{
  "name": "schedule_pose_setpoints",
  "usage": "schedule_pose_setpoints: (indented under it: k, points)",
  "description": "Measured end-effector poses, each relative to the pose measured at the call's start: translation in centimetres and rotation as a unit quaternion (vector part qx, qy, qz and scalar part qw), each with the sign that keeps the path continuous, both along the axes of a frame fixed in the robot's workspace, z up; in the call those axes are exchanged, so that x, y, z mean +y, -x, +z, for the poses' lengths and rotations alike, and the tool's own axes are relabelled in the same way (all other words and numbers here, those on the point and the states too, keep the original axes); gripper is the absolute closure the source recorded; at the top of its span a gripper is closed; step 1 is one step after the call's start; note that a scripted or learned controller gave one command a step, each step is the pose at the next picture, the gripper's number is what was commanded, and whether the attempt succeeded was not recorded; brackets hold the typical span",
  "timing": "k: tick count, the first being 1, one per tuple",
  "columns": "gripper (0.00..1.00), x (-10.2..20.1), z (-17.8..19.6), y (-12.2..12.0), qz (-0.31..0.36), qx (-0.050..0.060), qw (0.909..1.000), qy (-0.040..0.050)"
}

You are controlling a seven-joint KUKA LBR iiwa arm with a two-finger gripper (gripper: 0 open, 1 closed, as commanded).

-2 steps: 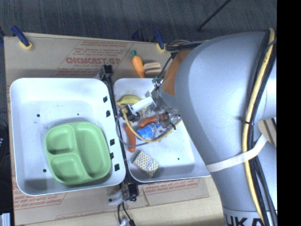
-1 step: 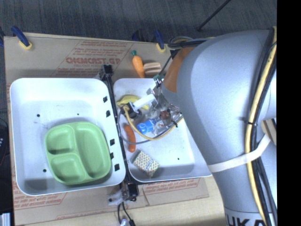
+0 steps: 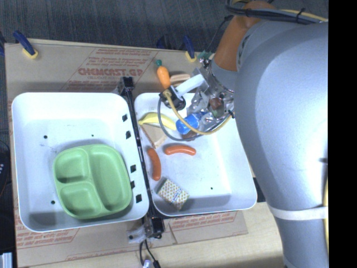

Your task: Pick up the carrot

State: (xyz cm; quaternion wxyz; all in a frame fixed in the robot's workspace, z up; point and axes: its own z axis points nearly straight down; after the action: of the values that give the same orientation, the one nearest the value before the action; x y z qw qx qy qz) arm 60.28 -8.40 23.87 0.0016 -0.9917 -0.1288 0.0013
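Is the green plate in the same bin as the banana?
No, the green plate sits in the left bin, the banana in the right bin.

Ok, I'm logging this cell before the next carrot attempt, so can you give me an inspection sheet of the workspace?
Surface: cardboard-covered bench bearing left bin and right bin.
Job's things: carrot by the right bin's far rim, apart from the gripper.
Clutter: green plate in left bin; banana, sausage, another sausage, patterned box, blue item in right bin.
Grippers: gripper over right bin's far end.
Cables: yellow cable looping below the gripper.
Surroundings: blue clamps, dark floor.
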Motion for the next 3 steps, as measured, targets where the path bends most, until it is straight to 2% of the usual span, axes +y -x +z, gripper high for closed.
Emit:
schedule_pose_setpoints:
  k: [1, 2, 3]
  points:
    - [1.0, 9.0, 6.7, 3.0, 0.019, 0.0, 0.9998, 0.0006]
    - [1.0, 14.5, 2.2, 5.1, -0.006, 0.001, 1.0, 0.0009]
    - [1.0, 21.8, -1.6, 8.2, -0.022, 0.001, 0.9998, 0.0011]
